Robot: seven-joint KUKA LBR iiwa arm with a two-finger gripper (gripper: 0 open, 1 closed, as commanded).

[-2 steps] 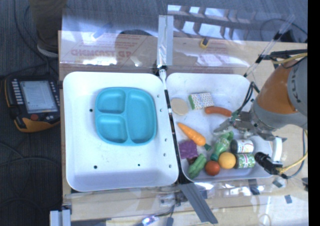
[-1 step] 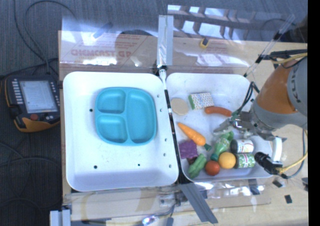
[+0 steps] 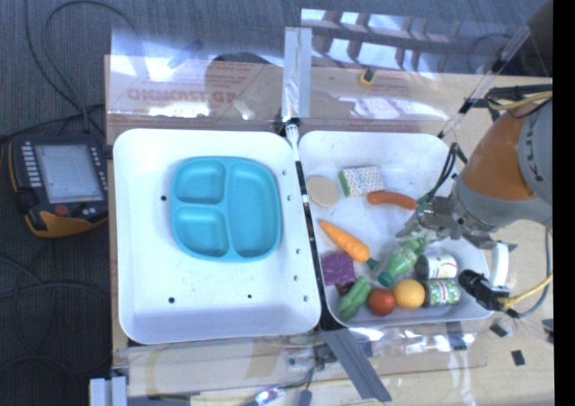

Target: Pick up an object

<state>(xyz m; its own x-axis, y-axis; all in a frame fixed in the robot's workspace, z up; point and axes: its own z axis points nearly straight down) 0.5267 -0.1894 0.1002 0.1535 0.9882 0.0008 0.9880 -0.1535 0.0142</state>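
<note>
The right bin [image 3: 422, 148] holds several toy foods. Among them are a beige disc [image 3: 322, 189], a green-and-white box [image 3: 361, 180], a red-orange sausage [image 3: 392, 199], a carrot [image 3: 345, 240] and a purple piece [image 3: 338, 268]. Along the near side lie a green cucumber [image 3: 355, 297], a red tomato [image 3: 382, 302], a yellow lemon [image 3: 410, 293], a green bottle [image 3: 402, 260] and two small cans [image 3: 440, 268]. My gripper [image 3: 420, 228] hangs low in this bin, just above the bottle's upper end and left of the cans. The arm's wrist covers its tips.
The left bin [image 3: 144, 296] holds a blue divided plate [image 3: 225, 207]. A clear plastic wall [image 3: 296, 81] rises behind the bins. A teach pendant [image 3: 58, 184] lies on the floor at far left. Cables hang by the arm at the right.
</note>
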